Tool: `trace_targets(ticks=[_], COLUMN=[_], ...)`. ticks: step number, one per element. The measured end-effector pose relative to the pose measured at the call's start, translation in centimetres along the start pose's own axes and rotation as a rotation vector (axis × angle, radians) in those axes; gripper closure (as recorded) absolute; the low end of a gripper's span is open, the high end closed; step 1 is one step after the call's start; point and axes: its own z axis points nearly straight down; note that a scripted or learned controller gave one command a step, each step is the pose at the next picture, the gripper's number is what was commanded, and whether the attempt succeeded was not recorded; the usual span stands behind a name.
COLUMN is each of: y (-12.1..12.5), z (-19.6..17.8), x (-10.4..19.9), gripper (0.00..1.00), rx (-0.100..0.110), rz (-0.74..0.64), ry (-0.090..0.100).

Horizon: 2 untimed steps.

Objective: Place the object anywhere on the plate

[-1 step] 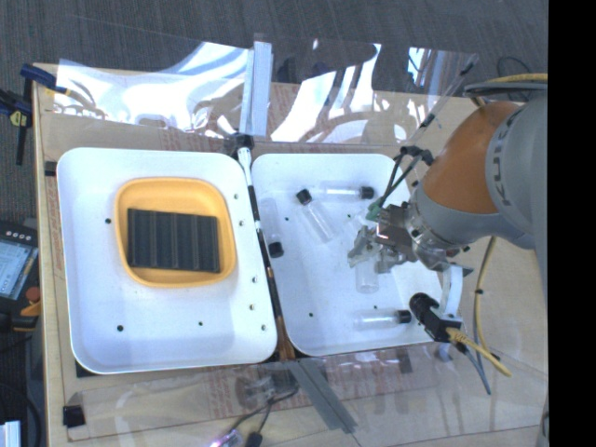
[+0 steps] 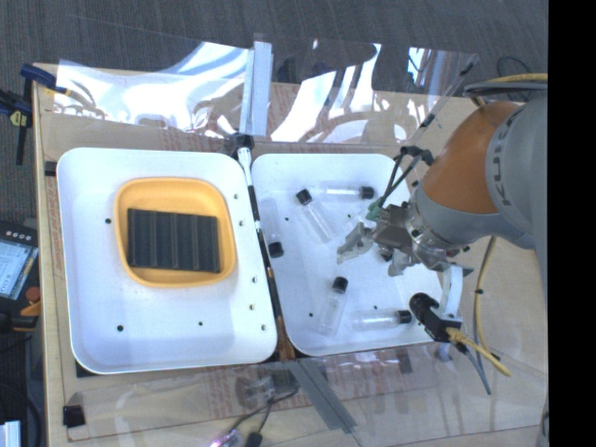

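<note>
A yellow plate (image 2: 212,196) with a dark ridged middle lies in the left white bin (image 2: 93,315). Several clear vials with black caps lie in the right bin (image 2: 279,180): one (image 2: 315,214) at the upper left, one (image 2: 343,193) along the back, one (image 2: 331,307) near the front middle, and one (image 2: 377,320) at the front right. My gripper (image 2: 375,251) hangs over the right half of the right bin, between these vials. It looks open, with nothing visible between its fingers.
A small black piece (image 2: 275,248) lies by the right bin's left wall. The raised rims of the two bins meet at a divider (image 2: 259,240). Crumpled clear film (image 2: 186,82) lines the back of the bench.
</note>
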Motion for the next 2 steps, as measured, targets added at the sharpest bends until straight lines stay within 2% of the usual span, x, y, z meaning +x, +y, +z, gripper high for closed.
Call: trace_targets(ticks=[1, 2], y=[1.9, 6.3], z=[-9.6, -6.9], x=[3.1, 4.9], gripper=[0.00, 0.00], rx=[-0.002, -0.003], rz=[-0.191, -0.621], ry=[0.000, -0.001])
